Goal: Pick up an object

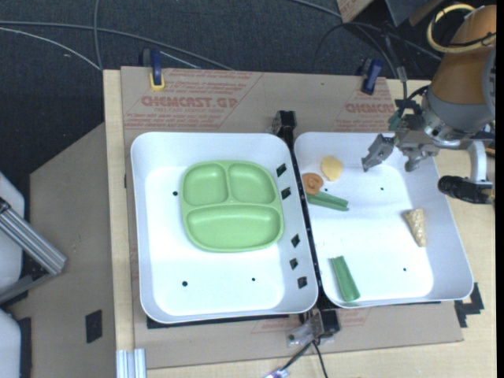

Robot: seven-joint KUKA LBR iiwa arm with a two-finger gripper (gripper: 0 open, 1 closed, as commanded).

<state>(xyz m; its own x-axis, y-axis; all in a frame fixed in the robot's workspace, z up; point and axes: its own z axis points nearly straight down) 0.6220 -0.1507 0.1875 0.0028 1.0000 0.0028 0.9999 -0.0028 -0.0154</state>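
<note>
Camera view, from above: the pincer [395, 157] hangs open and empty over the right bin's [441, 278] far end, fingers spread. Beneath lie a yellow piece [331, 167], an orange slice [313, 183], two green sticks [327, 201] [344, 278] and a tan wedge [416, 227]. A green divided plate [231, 205] fills the left bin [157, 282]. Red lettering [190, 101] on the worktop [236, 81] reads "CHEMCAST GP".
</note>
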